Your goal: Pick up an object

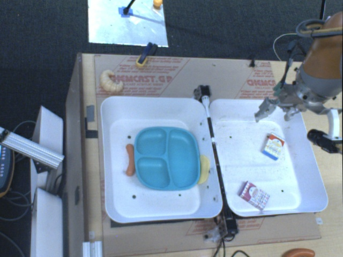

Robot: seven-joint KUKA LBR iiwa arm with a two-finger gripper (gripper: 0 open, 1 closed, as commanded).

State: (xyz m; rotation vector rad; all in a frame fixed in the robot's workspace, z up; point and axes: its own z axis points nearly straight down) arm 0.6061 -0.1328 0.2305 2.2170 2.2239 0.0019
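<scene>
In the right bin (305, 197) lie a small white, blue and orange carton (274, 146) and a red-and-white packet (254, 195). My gripper (274, 114) hangs over that bin's far edge, up and a little left of the carton, apart from it. Its two fingers are spread, so it is open with nothing between them. The left bin (115, 197) holds a blue divided plate (166, 158), an orange-brown sausage (129, 159) to the plate's left, and a yellow item (204, 168) partly tucked under the plate's right rim.
A beige curled object (111, 81) and a yellow-and-blue tool (146, 55) lie on the bench behind the left bin. A ridge (213, 143) divides the bins. An orange thing (297, 252) peeks in at the bottom right.
</scene>
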